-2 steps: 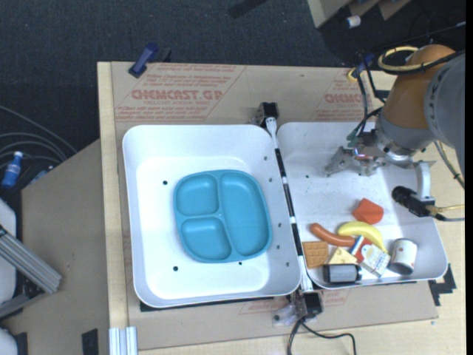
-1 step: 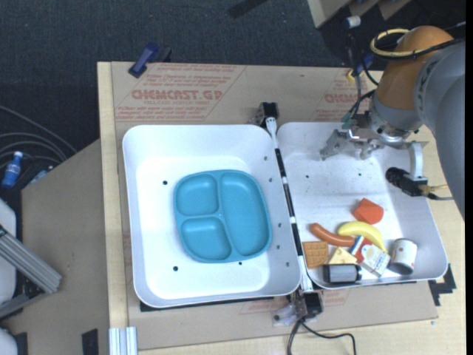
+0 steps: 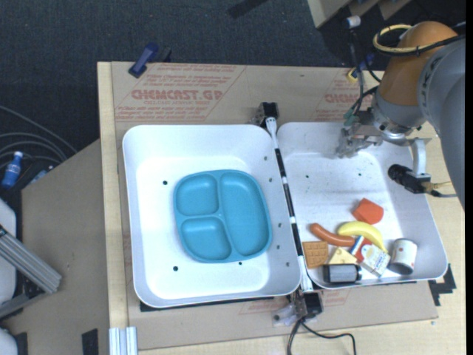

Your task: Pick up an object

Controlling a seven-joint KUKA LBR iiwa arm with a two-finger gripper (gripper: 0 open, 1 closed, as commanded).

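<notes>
Grey claw (image 3: 353,143) blurred over right bin (image 3: 325,135); grip unreadable.

The grey arm (image 3: 436,72) reaches in from the right, hand (image 3: 353,140) angled downward.

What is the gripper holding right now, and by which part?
Nothing. The gripper hangs over a bare patch at the far end of the right bin, away from the toy food.
</notes>
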